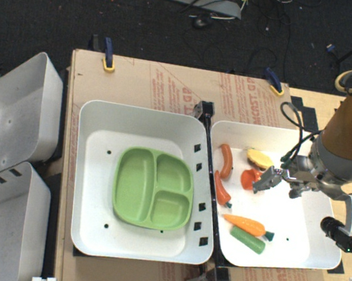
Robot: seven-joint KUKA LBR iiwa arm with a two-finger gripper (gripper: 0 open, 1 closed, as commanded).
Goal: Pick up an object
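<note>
My gripper [281, 186] hangs over the middle of the right bin [316, 254], open, with nothing between its fingers. Its left finger [265, 181] sits right beside a small red piece [248, 178]; I cannot tell if they touch. A yellow piece [259, 159] lies just behind that. Two red-orange sausages [225, 160] [222, 190] lie along the bin's left wall. An orange carrot [244, 224] and a green cucumber [248, 241] rest toward the front.
The left bin [89, 157] holds a green divided plate [153, 188]. A black divider [209, 174] separates the two bins. Spare white bins [10, 120] stand off the bench at the left. Bare floor lies in the right bin's right half.
</note>
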